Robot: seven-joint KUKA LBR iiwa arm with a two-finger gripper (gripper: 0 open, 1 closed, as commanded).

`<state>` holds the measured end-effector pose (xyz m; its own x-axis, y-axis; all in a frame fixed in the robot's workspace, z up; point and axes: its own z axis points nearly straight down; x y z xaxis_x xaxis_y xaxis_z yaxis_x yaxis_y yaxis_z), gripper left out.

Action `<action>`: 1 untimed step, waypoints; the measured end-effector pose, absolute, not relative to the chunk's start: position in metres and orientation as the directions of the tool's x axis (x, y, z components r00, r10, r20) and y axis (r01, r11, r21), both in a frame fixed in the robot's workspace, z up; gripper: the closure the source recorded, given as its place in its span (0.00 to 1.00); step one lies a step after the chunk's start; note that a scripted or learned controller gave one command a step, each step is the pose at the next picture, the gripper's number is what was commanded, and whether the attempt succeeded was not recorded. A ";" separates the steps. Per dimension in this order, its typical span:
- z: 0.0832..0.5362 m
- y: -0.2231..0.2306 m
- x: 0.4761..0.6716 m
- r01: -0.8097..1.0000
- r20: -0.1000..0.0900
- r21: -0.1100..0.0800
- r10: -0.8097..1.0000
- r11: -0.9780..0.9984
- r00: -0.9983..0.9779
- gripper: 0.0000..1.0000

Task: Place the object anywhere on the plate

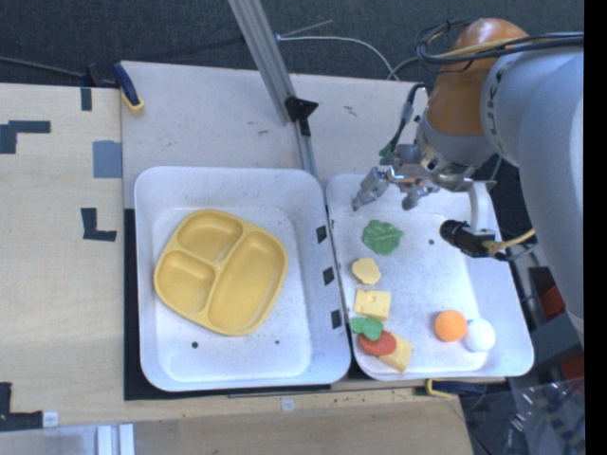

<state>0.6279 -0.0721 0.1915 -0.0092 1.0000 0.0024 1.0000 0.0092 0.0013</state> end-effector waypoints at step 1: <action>0.201 -0.074 0.628 1.000 0.001 -0.001 1.000 0.002 -0.002 0.00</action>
